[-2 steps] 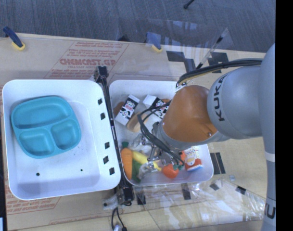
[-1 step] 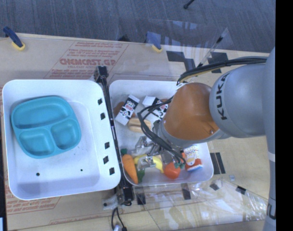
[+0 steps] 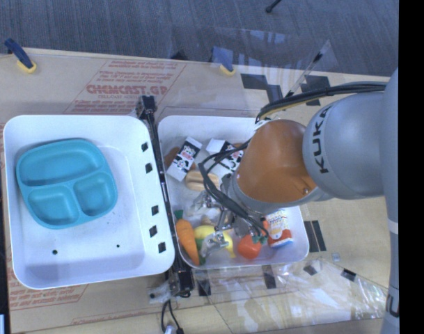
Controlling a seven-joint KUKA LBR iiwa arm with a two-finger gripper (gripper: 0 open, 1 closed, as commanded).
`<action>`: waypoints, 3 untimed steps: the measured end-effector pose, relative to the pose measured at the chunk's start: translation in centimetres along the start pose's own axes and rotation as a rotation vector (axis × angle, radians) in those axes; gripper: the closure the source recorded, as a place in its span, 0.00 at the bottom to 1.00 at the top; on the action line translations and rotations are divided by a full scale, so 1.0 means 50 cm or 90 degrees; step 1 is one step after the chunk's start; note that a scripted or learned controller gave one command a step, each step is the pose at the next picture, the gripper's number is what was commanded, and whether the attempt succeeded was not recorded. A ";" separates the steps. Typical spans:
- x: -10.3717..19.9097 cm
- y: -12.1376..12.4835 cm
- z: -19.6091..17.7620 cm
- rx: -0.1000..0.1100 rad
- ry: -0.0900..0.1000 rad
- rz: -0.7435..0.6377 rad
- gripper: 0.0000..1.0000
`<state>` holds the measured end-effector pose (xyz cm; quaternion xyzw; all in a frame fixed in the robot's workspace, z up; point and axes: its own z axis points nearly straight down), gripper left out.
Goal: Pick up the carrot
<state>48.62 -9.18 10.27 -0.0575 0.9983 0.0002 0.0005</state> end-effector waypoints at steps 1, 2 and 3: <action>-0.200 0.043 -0.190 0.001 -0.009 0.040 0.00; -0.312 -0.090 -0.268 0.003 -0.005 0.116 0.00; -0.275 0.048 -0.311 0.000 -0.002 0.003 0.00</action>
